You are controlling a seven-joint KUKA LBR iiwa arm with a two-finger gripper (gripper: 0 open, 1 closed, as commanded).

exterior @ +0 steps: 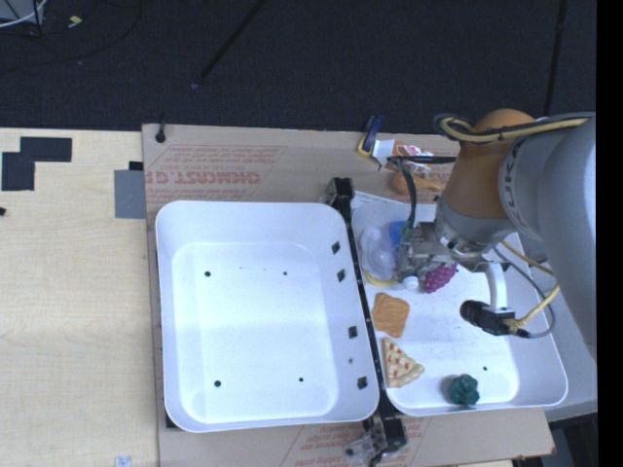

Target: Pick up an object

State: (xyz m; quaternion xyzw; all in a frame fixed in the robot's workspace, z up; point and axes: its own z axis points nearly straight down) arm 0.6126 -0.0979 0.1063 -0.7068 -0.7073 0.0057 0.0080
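My gripper (419, 264) is low in the right bin (526, 377), near its upper left part. Touching its right side is a purple grape bunch (441, 277). On its left lie a clear plastic item (376, 251) and a blue piece (396, 233). A thin yellow object (383, 282) pokes out just below the clear plastic. Further toward the front of the bin lie an orange toast-like slab (391, 312), a checked wedge (399, 364) and a dark green lump (463, 389). The arm's wrist hides what is directly under the gripper.
The left bin (253, 309) sits beside the right one, with a black divider (352, 290) between them. Black cable loops and a black connector (487, 316) hang off the arm over the right bin. Packaging (409, 154) lies behind the bins on the cardboard.
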